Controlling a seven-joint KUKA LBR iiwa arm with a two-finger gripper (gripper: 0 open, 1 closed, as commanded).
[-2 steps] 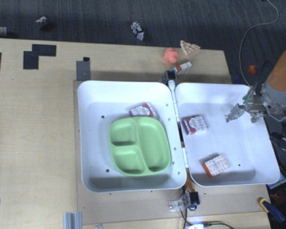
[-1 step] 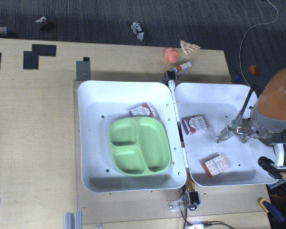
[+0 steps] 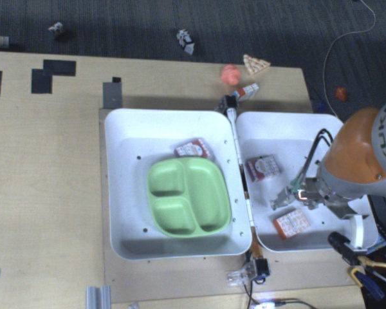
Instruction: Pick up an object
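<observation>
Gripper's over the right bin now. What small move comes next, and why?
Probably lower the gripper a little and toward the red-and-white packet just below it. The gripper hangs between that packet and another packet in the right bin, and nothing is seen between its fingers.

Green divided plate (image 3: 188, 196) is seated in left bin (image 3: 125, 172). Hand (image 3: 288, 197) is positioned low in right bin (image 3: 289, 124), between two red-white packets (image 3: 262, 167) (image 3: 292, 223).

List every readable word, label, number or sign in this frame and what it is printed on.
No text can be read.
Red-and-white packet behind the green tray: print blurred.
Upper packet in the right bin: print blurred.
Lower packet there: print blurred.
</observation>
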